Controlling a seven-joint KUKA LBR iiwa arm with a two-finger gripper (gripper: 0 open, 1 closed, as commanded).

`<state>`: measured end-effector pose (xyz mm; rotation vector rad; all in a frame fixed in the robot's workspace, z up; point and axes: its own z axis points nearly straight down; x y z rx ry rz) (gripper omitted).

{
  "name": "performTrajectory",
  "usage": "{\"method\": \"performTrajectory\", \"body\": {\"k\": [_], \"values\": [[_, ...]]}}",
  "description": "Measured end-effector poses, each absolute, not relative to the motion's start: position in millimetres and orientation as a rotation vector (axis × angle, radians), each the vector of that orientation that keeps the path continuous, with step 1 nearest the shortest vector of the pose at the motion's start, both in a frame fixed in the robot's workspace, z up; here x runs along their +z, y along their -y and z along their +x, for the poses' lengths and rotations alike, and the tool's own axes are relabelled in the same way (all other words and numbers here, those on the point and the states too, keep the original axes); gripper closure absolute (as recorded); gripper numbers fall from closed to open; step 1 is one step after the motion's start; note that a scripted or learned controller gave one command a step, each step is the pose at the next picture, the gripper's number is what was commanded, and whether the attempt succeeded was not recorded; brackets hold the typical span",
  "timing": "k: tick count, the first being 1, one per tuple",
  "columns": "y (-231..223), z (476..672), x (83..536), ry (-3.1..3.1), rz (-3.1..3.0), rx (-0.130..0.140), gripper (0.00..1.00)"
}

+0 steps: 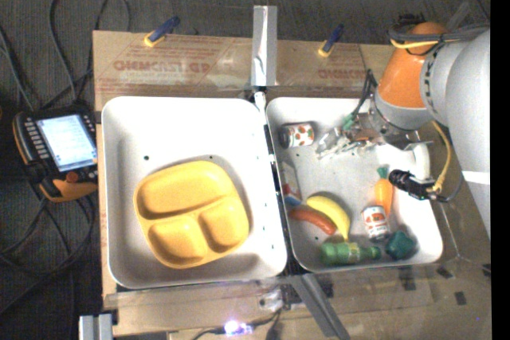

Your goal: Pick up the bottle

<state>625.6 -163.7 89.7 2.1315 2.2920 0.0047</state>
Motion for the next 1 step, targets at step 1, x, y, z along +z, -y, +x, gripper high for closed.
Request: {"method": "performTrajectory", "body": {"k": [1], "values": [[173.1,669.4,232.3,-2.401,2.019,-0.001,0.0]]}}
